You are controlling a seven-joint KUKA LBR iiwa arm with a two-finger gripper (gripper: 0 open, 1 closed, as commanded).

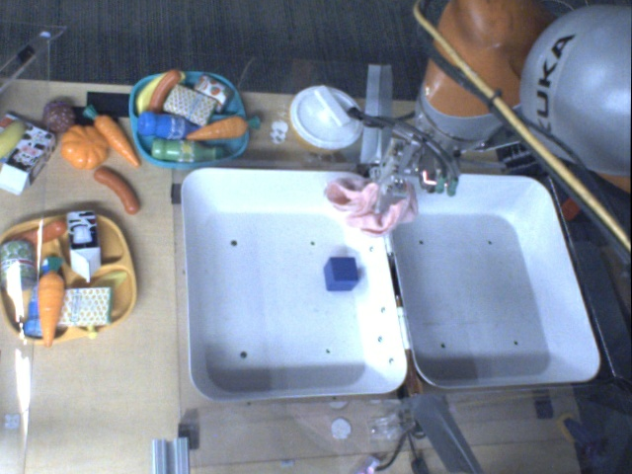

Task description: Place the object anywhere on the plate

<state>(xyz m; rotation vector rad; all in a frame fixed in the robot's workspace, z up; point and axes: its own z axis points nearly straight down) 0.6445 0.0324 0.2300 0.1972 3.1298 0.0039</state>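
A crumpled pink cloth (pixel 360 205) hangs over the back end of the wall between the two white bins, mostly on the left bin's (pixel 247 363) side. My gripper (pixel 395 188) comes in from the upper right and its fingers are closed on the cloth's right part, which hides the fingertips in pink folds. A round white plate (pixel 324 117) sits on the bench just behind the left bin, a short way up and left of the gripper. A small blue cube (pixel 342 273) lies near the middle of the left bin, below the cloth.
The right bin (pixel 494 358) lies under the arm. A blue bowl (pixel 188 117) of toy food stands at the back left, with a yellow tray (pixel 118 265) of toys further left. A toy pumpkin (pixel 81 146), carrot and sausage (pixel 118 190) lie loose between them.
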